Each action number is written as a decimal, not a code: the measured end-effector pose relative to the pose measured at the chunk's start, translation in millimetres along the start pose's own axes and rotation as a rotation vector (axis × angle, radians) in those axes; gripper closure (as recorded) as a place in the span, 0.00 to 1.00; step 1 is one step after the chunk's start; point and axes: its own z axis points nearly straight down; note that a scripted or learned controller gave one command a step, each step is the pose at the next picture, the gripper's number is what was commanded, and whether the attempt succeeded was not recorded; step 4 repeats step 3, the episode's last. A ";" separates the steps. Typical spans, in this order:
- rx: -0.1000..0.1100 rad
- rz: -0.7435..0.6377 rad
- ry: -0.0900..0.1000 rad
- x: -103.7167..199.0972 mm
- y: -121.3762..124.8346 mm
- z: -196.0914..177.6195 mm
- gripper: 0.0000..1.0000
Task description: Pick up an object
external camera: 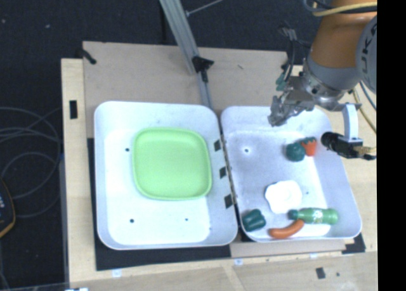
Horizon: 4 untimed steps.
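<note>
Camera view: hovering, end effector (pixel 280 113), above right bin's (pixel 254 125) far edge; finger state impossible to tell; lying nearest toward the desk's front-right, teal object (pixel 294 151).

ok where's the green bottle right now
The green bottle lies on its side in the right bin, near the front edge, just below the white lump and above the orange sausage.
</note>
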 end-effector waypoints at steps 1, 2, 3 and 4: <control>-0.001 -0.001 0.001 55.2 -16.4 -2.5 1.00; 0.001 0.000 0.000 94.5 -29.9 9.0 1.00; 0.001 -0.001 0.000 145.1 -48.3 25.2 1.00; 0.001 -0.001 0.000 145.1 -48.3 25.2 1.00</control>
